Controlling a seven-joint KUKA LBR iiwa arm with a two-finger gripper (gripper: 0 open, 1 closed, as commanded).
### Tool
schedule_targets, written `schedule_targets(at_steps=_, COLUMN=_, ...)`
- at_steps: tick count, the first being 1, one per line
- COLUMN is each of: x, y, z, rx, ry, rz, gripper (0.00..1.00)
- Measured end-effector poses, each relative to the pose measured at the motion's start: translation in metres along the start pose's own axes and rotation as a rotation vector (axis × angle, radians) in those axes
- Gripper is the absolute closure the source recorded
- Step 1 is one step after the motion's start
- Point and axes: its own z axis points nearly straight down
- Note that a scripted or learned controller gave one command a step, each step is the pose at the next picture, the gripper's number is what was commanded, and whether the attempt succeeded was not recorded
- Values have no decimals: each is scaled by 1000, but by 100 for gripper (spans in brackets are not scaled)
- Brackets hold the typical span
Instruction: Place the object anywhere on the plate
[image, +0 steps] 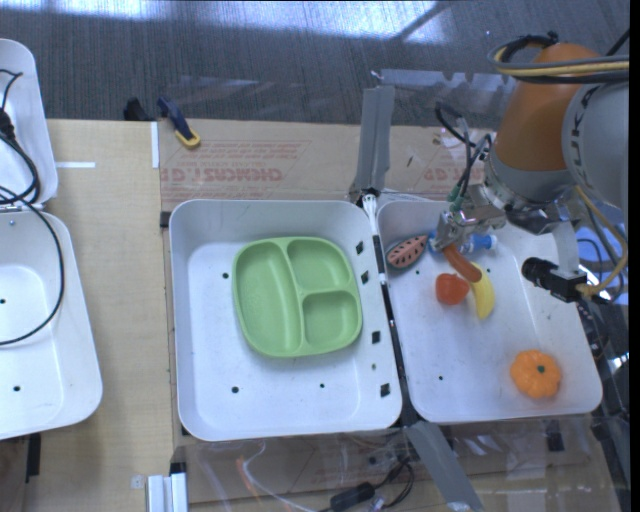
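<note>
A green divided plate (297, 295) lies in the left white bin (200, 380). The right bin (450, 385) holds several toy foods. A brown-red ridged piece (405, 251) lies by the bins' shared wall, with a red round piece (451, 289), a yellow banana (485, 299) and an orange-red long piece (463, 264) further right. An orange pumpkin (536, 374) sits near the front right. My gripper (450, 233) hangs low over the back of the right bin, just above the long piece and beside a small blue item (484, 241).
The raised walls of both bins meet between plate and toys (382, 300). A grey upright post (374, 140) stands behind that joint. Cables hang from the arm's wrist (465, 170). A white basin (40, 330) sits at far left.
</note>
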Motion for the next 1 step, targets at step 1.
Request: schedule_targets(at_steps=1, x=68, y=-26, z=0, rx=1, ry=1, rz=155, gripper=100)
